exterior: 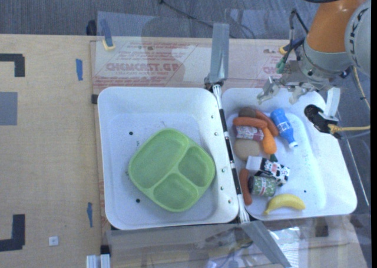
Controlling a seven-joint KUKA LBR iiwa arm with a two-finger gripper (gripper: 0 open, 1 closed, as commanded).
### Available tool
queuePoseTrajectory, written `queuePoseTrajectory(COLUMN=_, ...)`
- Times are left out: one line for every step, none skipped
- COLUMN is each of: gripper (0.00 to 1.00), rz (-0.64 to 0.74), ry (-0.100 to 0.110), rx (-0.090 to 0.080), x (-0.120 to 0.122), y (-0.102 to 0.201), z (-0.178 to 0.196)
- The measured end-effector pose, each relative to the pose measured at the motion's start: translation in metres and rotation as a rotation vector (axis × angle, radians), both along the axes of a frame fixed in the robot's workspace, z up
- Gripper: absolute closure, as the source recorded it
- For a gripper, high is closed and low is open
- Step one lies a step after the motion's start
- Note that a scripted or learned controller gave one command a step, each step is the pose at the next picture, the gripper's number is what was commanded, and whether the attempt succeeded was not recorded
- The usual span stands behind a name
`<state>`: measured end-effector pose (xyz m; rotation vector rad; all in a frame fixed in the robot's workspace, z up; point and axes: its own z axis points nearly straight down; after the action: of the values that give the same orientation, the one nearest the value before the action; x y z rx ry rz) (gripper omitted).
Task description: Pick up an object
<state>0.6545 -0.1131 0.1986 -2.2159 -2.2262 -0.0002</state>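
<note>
**A:** In the right bin (339, 187), the pile along its left side offers the choices. The blue bottle (285, 126) looks like the likeliest target: it lies tilted at the upper end of the heap, just beside an orange carrot (268, 139) and near the sausages (251, 122).

**B:** And the gripper (281, 86)?

**A:** It hangs above the bin's far rim, apart from every object, with nothing between its fingers (266, 92). They appear spread, so it reads as released and not yet descending.

**B:** How should the arm do this well?

**A:** It would probably do best to come down over the bottle's body and turn the wrist so the fingers close across its narrow width, not along its length. The carrot touches or nearly touches the bottle on one side; a finger landing there could wedge or push both away.

**B:** Any easier pick?

**A:** The banana (285, 204) lies by itself near the front of the bin, well apart from the pile, with bare floor around it. It is farther from the gripper, though. The green can (263, 186) and the black-and-white carton (275, 169) sit crowded together, so they seem riskier.

**B:** And the other bin?

**A:** The left bin (112, 108) holds a green divided plate (171, 170), flat and wide, which looks hard for two fingers to grip.
</note>
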Motion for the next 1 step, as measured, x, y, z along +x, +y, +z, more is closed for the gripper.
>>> queuePoseTrajectory(gripper=0.0, rz=0.073, ry=-0.005, rx=-0.002, x=-0.0112, y=-0.0591, z=-0.112)
